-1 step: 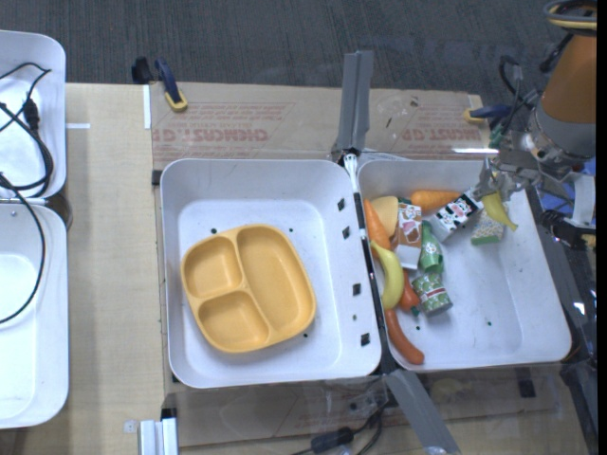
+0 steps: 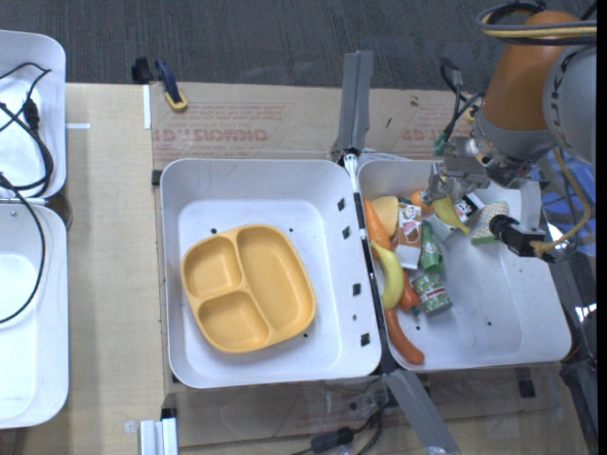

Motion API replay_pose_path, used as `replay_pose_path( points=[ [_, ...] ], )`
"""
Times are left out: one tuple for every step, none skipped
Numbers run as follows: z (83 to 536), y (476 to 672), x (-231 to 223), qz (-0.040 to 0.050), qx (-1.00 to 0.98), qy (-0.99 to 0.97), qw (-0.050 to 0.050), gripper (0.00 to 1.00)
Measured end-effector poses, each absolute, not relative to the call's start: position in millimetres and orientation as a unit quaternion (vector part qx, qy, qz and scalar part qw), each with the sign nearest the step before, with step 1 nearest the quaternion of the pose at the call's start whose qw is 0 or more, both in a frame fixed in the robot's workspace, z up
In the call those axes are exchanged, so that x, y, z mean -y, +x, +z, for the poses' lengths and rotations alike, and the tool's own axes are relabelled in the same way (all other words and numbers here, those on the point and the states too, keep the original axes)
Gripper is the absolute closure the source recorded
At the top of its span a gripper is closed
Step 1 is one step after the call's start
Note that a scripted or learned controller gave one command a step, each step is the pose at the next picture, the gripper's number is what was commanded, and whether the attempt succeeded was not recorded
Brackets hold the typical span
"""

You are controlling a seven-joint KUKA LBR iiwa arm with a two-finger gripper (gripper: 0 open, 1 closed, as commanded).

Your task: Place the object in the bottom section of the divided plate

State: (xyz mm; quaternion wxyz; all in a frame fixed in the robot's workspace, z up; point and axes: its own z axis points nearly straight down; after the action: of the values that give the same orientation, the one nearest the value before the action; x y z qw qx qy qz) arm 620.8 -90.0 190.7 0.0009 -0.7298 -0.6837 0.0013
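Over right bin (image 2: pixel 531 335) | end effector (image 2: pixel 450 200) grip unclear | divided plate (image 2: pixel 248 288) long axis runs upper-left to lower-right

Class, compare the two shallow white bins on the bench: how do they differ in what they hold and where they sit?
The left white bin holds one thing, a yellow divided plastic plate; the right white bin holds a jumble of toy foods, among them a yellow banana and an orange carrot. The gripper is above the right bin, away from the left. Both are shallow, white and rectangular, side by side.
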Motion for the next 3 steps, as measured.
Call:
replay_pose_path(
  points=[
    [191,579.3,20,0.0016,0.688,-0.726,0.001,1.00],
    [190,558.5,-54,0.0023,0.649,-0.761,0.001,1.00],
    [185,567.5,-118,0.0025,0.584,-0.812,0.000,1.00]
  ],
)
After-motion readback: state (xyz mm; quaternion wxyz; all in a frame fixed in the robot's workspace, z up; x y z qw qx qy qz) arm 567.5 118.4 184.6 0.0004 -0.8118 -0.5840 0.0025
